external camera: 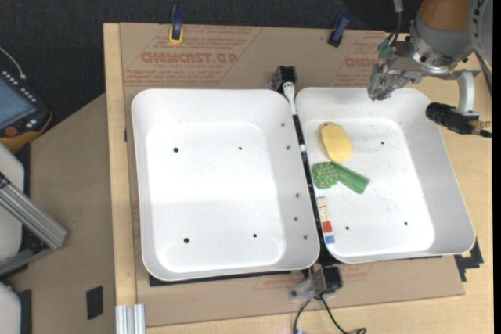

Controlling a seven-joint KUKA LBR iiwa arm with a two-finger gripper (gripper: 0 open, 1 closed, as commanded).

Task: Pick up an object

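Note:
A pale yellow oval object [336,142] lies in the right bin [438,192], near its left wall. Just below it rests a green object [338,176] with a bumpy round head and a smooth stem pointing lower right. My gripper [381,87] hangs above the bin's far rim, up and to the right of both objects and well apart from them. Its fingers point down with nothing seen between them.
The left bin [156,168] sits beside the right one, sharing a dark divider [301,160]. A small red, white and blue label [324,219] lies by the right bin's left wall. Two blue clamps [177,23] hold the cardboard at the back.

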